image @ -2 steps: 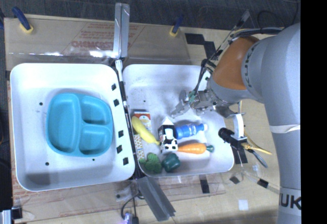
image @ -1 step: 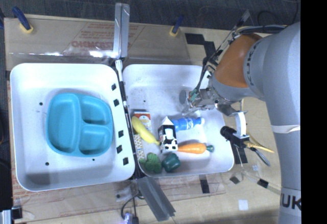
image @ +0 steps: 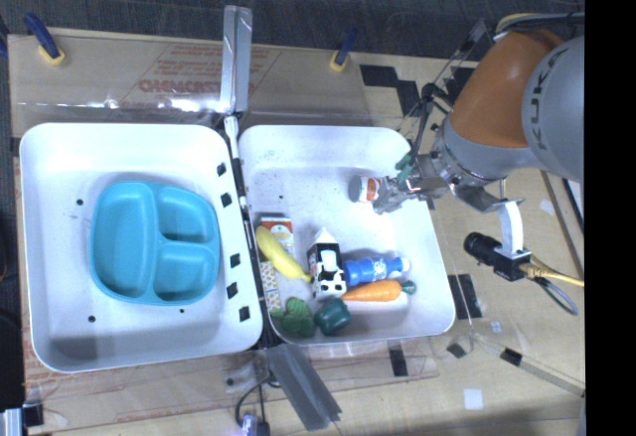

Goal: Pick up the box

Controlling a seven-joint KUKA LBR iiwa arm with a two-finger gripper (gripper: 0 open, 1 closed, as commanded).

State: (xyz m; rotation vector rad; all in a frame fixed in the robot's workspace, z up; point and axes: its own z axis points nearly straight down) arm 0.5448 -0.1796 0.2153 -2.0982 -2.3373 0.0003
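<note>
The box (image: 275,225) is seen at the right bin's (image: 298,141) left wall, just above the banana (image: 279,256). It is judged light, stiff cardboard, best pinched across its narrow sides. The jaws' (image: 390,194) state cannot be told.

A: so where's the claw (image: 391,194) at?
B: over the right bin (image: 417,275), upper right part, right by a small orange-and-white thing (image: 364,189). The box (image: 275,231) sits by the left wall, touching the banana (image: 280,255).
</note>
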